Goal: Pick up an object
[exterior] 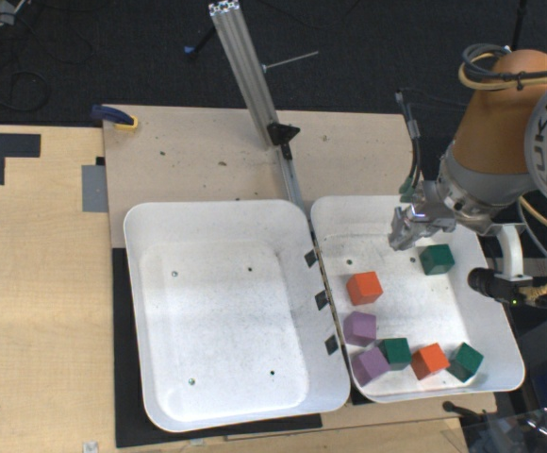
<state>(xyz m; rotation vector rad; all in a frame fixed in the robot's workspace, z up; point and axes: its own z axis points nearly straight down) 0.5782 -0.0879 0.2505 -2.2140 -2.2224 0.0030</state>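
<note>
Blocks lie scattered in the right bin [500, 371] as the gripper [407, 229], its grasp state unclear, hovers beside a green cube [436, 259], apparently approaching; descent and closing remain.

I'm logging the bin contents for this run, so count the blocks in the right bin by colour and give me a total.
Orange blocks: 2
Purple blocks: 2
Green blocks: 3
Total: 7 blocks, all in the right bin.
</note>
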